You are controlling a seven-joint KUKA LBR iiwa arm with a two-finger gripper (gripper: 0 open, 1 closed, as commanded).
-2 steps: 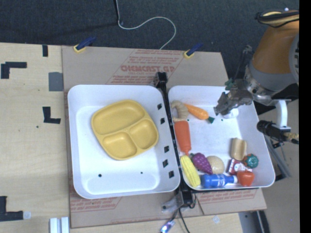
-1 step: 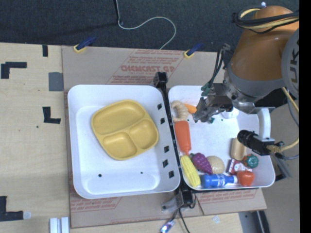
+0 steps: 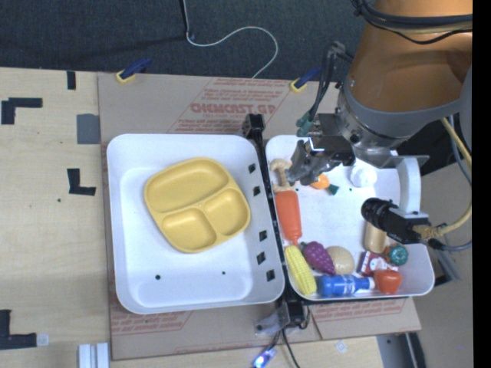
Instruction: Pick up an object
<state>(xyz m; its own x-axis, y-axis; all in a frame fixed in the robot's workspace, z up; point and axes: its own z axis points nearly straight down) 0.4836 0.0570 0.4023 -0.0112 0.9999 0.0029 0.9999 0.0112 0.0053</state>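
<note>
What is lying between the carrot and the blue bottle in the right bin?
In the camera view, a yellow corn cob and a purple toy lie between the carrot and the blue bottle.

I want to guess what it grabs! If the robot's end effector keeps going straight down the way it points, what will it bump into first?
Probably the carrot top or the small beige toy beside it: the end effector hangs over the right bin's upper-left corner. Depth is hard to judge here.

The grey arm with its orange band (image 3: 414,44) runs off the top and right edges. It covers the right white bin's (image 3: 418,286) far corner. The dark two-finger gripper's (image 3: 311,163) tips blur together.
</note>
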